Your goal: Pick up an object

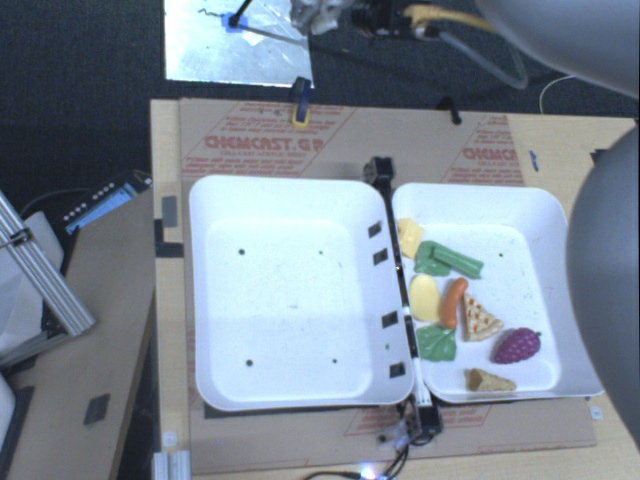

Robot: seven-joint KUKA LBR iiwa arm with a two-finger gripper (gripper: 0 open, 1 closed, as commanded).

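claw sits at top edge of view, above the bench's far side, over a shiny foil sheet on dark floor. blurred; fingers' state: cannot tell. nothing seen in it. arm runs in grey from top right, w/ a yellowish cable at the wrist. a second grey bulk of arm covers the right bin's right rim.

claw is well apart from both bins, i.e. far from every object.

bench: brown cardboard w/ red print under the bins. small yellow-blue clip at cardboard's far edge, near the foil.

left bin: white, a few dark dots on floor.

right bin: all task objects here, clustered in its left + near half:
- yellow piece nearest the divider, far end of cluster
- green bean just right of it, angled, lying on a green leaf
- pale lemon below, touching the orange carrot on its right
- pizza slice just right of carrot
- 2nd green leaf below lemon
- purple grapes near pizza, toward right
- tan wedge nearest the front rim

black clips run along the seam btw bins.
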